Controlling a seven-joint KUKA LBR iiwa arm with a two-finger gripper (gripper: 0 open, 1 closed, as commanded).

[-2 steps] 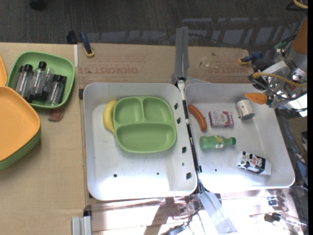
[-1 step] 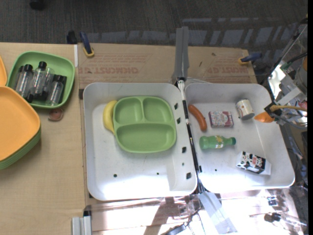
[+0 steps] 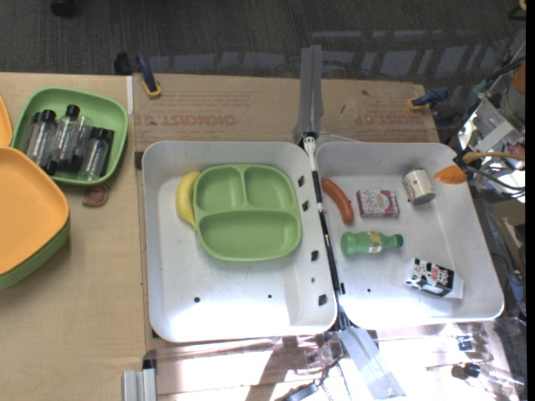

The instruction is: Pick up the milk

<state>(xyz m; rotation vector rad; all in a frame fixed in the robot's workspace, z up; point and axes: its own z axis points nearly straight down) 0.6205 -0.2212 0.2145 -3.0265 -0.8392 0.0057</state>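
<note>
The milk (image 3: 433, 276), a black-and-white carton, lies flat in the 4 o'clock corner of the right bin (image 3: 393, 303). It is toward 7 o'clock from the arm hardware (image 3: 489, 125) at the view's right edge, and its long axis runs roughly 9-to-3, dipping a little toward 4. Whether the gripper is spread or closed I cannot tell. The bin floor is smooth and white; the green bottle (image 3: 372, 242) at the carton's 10 o'clock lies well apart, but the bin's rim is near at 4 o'clock, likely the tighter side for a descent.
</note>
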